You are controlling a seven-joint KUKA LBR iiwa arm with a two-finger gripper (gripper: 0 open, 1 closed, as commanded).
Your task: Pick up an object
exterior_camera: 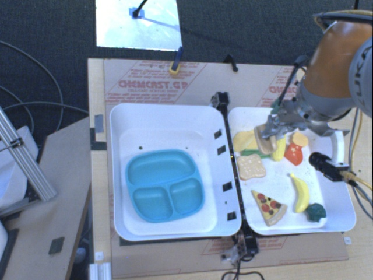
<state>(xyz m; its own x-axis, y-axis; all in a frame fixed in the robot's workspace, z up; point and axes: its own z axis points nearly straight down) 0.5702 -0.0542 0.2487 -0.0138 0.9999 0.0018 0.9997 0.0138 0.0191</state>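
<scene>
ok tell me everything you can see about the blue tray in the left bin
The blue tray is a light blue, smooth, plastic-looking rounded rectangle split into three compartments: one long one along its far side and two smaller ones on the near side. It lies flat and slightly rotated on the floor of the left white bin, roughly central, apart from the bin's walls. Nothing sits in its compartments, and nothing else touches it.

Even, bright overhead light, soft shadows. Hard glare off the reflective sheet (138, 16) at top; white bins (175, 118) near blown out. Arm (341, 63) slightly soft. Mild grain, no obvious edge distortion.
</scene>
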